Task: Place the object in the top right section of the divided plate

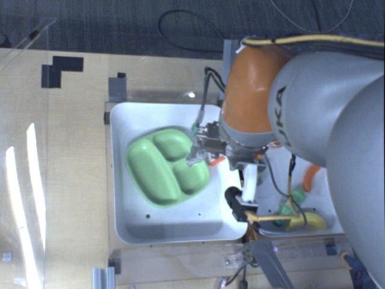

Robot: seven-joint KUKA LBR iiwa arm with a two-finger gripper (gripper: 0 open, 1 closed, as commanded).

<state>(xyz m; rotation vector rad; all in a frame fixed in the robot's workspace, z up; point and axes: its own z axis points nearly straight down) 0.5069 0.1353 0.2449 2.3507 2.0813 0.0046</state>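
Green divided plate (163, 167) sits in left bin (129, 221). We spot gripper (201, 152) low over plate's right edge, beside its two right sections; grip state we can't tell. Small red-orange object (218, 159) peeks just beside gripper. Right bin (322, 233): orange piece (311, 174), banana (307, 221).

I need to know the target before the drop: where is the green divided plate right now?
The green divided plate lies in the left white bin, toward its middle. The gripper sits at the plate's right edge, over its right sections.
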